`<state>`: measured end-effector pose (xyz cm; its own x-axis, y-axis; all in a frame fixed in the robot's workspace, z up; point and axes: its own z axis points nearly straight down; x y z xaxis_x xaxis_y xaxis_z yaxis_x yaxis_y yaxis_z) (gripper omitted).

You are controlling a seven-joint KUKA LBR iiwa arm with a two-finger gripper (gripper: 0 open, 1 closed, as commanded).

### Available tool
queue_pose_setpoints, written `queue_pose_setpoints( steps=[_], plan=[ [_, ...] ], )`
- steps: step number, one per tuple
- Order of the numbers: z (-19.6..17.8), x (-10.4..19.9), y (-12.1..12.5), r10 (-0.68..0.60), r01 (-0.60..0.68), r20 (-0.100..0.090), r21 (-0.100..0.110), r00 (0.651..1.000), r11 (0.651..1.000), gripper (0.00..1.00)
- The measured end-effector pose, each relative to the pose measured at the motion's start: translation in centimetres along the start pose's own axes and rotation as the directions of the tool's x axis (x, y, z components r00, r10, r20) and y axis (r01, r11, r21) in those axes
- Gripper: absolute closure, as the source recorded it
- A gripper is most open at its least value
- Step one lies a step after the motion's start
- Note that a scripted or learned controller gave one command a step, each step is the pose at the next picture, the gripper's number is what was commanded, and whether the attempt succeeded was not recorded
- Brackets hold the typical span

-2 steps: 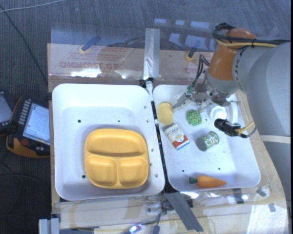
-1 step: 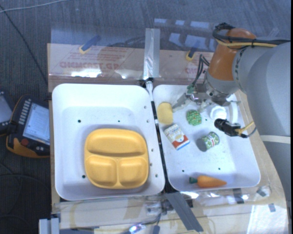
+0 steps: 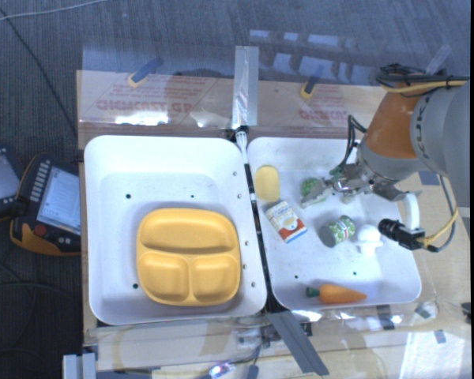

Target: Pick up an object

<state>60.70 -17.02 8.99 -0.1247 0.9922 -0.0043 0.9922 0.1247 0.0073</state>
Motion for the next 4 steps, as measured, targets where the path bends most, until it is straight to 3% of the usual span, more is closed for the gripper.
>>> queue_pose_setpoints(
  steps=[1,2,3,4],
  plan=[
    [-6.4,-1.7,-2.9,0.036,-0.036,-0.005,0.010,0.999,0.999,0.00],
    [0.1,-0.3,1.8,-0.010,0.010,0.002,0.001,1.000,1.000,0.00],
    [-0.9,-0.1,1.8,-0.011,0.011,0.000,0.000,1.000,1.000,1.00],
    [-0.1,-1.0,2.2,0.071,-0.071,-0.005,-0.003,0.997,0.997,1.00]
  ],
)
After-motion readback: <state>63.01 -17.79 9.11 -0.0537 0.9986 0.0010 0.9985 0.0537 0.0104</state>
